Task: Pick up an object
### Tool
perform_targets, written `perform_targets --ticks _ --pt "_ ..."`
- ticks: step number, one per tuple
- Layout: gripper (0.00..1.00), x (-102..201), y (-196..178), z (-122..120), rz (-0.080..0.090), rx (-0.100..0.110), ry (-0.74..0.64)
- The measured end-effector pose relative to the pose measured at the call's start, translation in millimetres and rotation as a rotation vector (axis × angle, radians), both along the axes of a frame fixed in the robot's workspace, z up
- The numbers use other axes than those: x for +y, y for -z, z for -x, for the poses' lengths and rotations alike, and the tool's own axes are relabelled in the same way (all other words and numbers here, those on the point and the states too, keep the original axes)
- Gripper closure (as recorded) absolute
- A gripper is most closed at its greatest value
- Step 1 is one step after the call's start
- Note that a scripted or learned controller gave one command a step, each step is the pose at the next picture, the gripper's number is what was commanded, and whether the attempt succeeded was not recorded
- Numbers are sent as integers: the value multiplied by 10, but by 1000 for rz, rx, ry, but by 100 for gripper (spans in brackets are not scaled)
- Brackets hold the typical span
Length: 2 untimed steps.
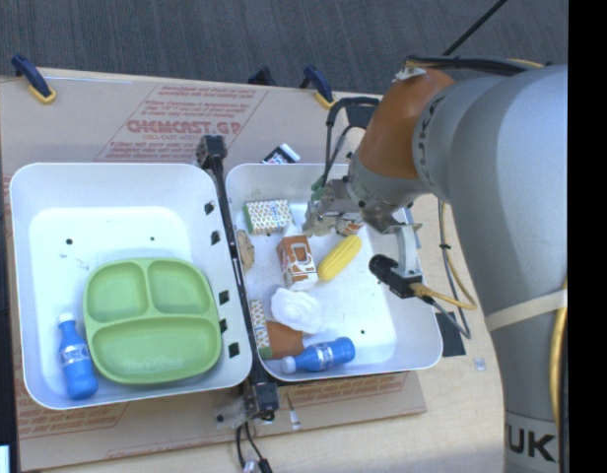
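My gripper (328, 221) hangs low over the right bin (414, 335), just above the upper end of a yellow corn cob (339, 256). An orange carton (298, 260) stands just left of the corn. A patterned box (268, 215) lies at the bin's back left. A white crumpled lump (298, 309) sits in the middle, with a brown-orange item (280, 338) and a blue bottle (318, 355) at the front. The arm's wrist hides much of the gripper.
The left bin (37, 225) holds a green divided plate (151, 319) and a small blue bottle (75, 357) at its front left. A black clip (212, 150) sits where the bins meet. Cardboard lies beneath both bins. The arm's grey body covers the right side.
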<state>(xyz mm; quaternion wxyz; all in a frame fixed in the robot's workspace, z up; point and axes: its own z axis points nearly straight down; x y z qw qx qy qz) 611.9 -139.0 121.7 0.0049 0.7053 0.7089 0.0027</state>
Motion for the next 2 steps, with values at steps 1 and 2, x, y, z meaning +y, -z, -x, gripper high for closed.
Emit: perform_targets --ticks 1,2 --pt "100 -239 -1003 600 -3 11 1" --pt "100 -721 -875 237 -3 12 1"
